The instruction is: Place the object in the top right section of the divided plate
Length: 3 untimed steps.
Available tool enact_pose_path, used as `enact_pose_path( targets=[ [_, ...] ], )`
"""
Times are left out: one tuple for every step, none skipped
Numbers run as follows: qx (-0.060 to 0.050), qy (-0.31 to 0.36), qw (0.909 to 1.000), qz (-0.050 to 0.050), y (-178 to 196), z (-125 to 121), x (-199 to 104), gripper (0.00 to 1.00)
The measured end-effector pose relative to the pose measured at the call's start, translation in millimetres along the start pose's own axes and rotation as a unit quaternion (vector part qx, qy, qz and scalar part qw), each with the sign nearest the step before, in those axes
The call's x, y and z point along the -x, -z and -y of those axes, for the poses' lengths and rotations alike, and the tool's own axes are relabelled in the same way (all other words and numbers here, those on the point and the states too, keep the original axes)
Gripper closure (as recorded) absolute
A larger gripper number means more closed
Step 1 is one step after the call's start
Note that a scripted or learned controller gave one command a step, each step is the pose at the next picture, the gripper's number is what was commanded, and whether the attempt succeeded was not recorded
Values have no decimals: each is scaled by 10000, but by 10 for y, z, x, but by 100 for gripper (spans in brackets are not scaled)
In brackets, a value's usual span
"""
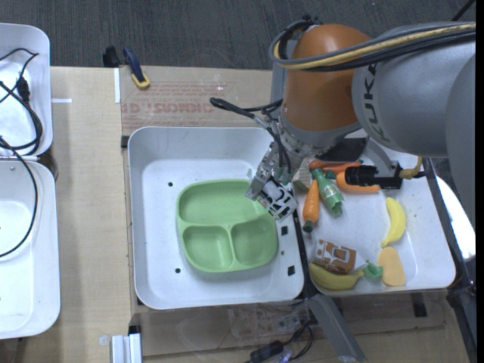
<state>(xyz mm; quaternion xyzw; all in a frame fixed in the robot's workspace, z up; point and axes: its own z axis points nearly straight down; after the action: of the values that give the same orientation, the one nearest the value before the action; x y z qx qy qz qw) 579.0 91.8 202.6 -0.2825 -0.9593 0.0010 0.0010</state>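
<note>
Plate (227,237), green and divided, is seen lying in the left bin (151,203), with the end effector (272,191) poised over its upper right rim; whether the end effector is apart or together cannot be told, nor whether anything is clamped. In the right bin (431,267) are seen a carrot (311,205), a green bottle (329,190), two bananas (394,221) and a brown box (335,256).

Grey arm (408,82) reaching in from right, orange-banded wrist bent down, end effector (272,191) pointing downward
</note>
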Motion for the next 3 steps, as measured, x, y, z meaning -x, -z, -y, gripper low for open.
enact_pose_path(
  targets=[
    [0,180,9998,5,-134,-259,450,100],
    [1,1295,9916,-2,32,624,447,100],
    [8,1901,9818,3,-152,-192,69,100]
  ],
)
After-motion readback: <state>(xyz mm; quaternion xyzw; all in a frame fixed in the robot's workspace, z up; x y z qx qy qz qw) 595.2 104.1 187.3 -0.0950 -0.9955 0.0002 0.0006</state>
